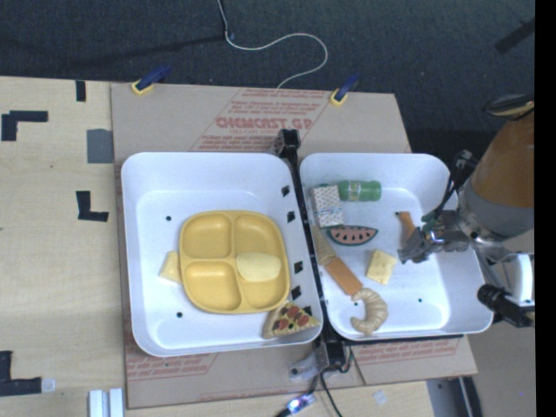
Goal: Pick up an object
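A pizza slice (290,321) lies at the near edge of the left bin (143,259), touching the yellow divided plate (233,261). My end effector (417,247) hangs low in the right bin (452,307) (open or closed, I cannot tell), just beside a cheese wedge (380,267). Nearby lie a watermelon slice (354,234), a croissant (371,310) and a green bottle (359,190).

Arm (508,181) cut off at right edge; tool (415,248) fingers perhaps too dark to separate.
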You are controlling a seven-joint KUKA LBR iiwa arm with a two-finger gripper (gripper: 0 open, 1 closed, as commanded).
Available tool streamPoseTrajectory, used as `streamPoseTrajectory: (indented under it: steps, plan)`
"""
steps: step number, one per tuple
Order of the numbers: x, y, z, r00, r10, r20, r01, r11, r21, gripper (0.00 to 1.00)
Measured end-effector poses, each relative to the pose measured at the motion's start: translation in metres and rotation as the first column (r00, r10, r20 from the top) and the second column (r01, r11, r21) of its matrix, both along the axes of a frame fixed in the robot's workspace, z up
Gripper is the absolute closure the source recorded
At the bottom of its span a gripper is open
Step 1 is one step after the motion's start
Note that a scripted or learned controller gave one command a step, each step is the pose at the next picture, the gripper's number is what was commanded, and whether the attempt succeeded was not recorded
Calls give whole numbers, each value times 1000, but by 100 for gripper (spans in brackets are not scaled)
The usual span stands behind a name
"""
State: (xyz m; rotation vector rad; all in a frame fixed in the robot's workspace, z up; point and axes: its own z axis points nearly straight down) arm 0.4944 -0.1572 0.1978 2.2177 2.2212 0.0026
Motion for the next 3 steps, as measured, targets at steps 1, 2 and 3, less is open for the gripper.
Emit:
streamPoseTrajectory:
  steps: [1, 2, 3]
  plan:
    - [1, 1, 28, 1000, 0, -2, 0, 1000, 1, 100]
    - [53, 24, 19, 1000, 4, -3, -4, 1000, 2, 100]
    - [104, 58, 28, 1000, 5, -1, -5, 1000, 1, 100]
